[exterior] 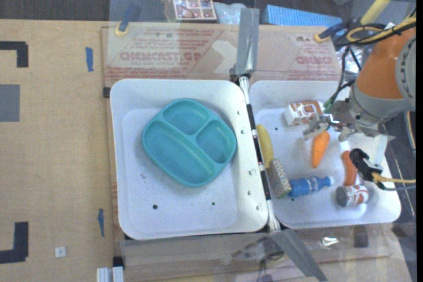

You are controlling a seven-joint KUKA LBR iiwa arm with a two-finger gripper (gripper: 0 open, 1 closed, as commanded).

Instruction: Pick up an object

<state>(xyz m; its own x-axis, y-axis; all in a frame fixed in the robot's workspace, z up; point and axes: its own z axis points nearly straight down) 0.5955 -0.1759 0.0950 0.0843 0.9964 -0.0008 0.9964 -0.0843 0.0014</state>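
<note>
The gripper (324,123) hovers over the carrot (319,149) in the right bin (390,208); whether it is spread cannot be told. It should descend centred on the carrot.

Right bin (390,208), lower right of frame, white and shallow, holding:
- Carton (303,112), small, white with red-brown print, lying flat near upper left of bin.
- Carrot (319,148), orange, lying nearly upright in frame, centre of bin, just below carton.
- Banana (265,144), yellow, lengthwise along left wall.
- Brush-like item (279,177), speckled grey, lying just below banana.
- Bottle (309,185), blue, on its side, lower centre.
- Can (351,195), silver and red, on its side, lower right.
- Orange piece (347,168), slim, just above can.
</note>
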